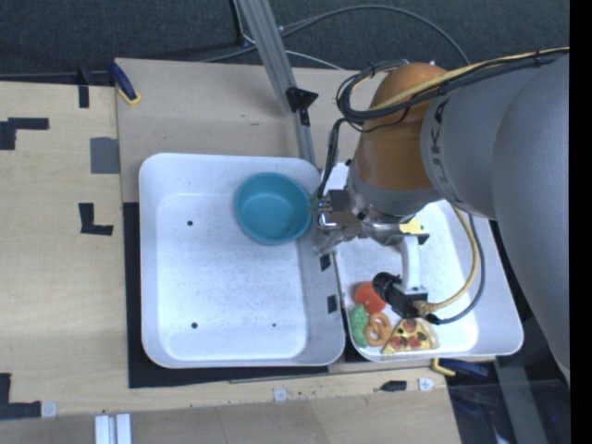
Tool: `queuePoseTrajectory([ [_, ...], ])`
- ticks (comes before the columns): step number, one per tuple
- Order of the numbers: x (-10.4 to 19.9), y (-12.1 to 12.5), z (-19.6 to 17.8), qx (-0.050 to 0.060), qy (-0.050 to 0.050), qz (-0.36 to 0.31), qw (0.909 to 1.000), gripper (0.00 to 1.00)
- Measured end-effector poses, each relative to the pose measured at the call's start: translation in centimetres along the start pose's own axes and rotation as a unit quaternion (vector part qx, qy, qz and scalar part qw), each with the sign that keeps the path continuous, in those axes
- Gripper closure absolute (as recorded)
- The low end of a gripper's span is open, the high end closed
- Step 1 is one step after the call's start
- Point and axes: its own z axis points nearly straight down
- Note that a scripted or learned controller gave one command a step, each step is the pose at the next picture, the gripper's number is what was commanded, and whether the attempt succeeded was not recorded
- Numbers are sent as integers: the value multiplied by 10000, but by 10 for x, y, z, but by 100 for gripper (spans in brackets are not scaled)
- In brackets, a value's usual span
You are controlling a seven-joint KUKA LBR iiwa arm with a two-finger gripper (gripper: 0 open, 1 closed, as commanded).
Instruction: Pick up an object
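Observation:
A blue bowl (271, 208) sits upright in the far right corner of the left bin (176, 276), close against its right wall. My gripper (324, 218) is low over the divide between the two bins, right beside the bowl's right rim and touching or nearly touching it. The grey arm with its orange band (398, 137) hangs over the far part of the right bin (495, 326) and hides much of it.
At the near left of the right bin lie small toy foods: a red piece (370, 296), a green piece (359, 322), an orange ring (378, 329) and a pizza slice (412, 339). A metal pole (273, 49) slants up behind the bins. Cables loop around the wrist.

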Motion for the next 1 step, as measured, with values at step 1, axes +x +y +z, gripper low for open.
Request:
queuePoseTrajectory([
  [1, 54, -10, -14, -5, 3, -5, 10000, 100],
])
